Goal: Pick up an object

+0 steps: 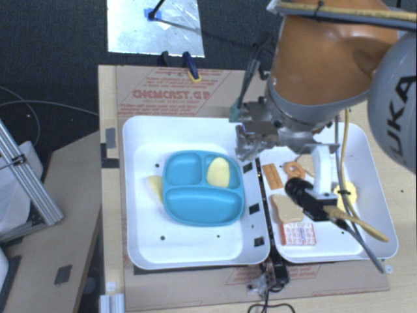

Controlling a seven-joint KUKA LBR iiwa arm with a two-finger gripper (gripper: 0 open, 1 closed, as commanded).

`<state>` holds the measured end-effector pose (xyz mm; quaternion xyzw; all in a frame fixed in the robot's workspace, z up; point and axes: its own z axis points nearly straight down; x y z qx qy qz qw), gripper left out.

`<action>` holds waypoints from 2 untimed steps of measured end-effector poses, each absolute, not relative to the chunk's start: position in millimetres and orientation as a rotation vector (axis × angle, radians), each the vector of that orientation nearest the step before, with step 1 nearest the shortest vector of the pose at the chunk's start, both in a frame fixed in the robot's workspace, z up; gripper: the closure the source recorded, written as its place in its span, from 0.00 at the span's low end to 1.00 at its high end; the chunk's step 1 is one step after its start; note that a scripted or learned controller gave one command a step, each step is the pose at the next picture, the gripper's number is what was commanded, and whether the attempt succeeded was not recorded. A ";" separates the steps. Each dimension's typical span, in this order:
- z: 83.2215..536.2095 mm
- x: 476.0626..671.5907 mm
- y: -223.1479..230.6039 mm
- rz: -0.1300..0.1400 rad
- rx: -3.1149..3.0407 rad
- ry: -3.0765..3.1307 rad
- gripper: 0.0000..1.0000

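While hovering at frame centre, its opening impossible to tell, the gripper (247, 150) is risking striking the bin wall (259, 194).

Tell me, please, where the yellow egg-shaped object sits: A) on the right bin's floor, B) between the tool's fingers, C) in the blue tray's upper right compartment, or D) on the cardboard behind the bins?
C: the yellow egg-shaped object rests in the upper right compartment of the blue tray, in the left bin.

A blue divided tray (202, 197) lies flat in the left bin, a pale yellow egg-shaped piece (218, 172) resting in its upper right compartment. Something pale yellow (155, 186), perhaps a wedge, peeks from under its left edge.
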<state>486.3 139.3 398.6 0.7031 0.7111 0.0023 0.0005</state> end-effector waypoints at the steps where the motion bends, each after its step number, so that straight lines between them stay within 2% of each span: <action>1: 409.2 487.4 134.9 0.008 2.209 2.230 1.00; 2: 420.0 488.1 135.0 0.011 2.201 2.236 1.00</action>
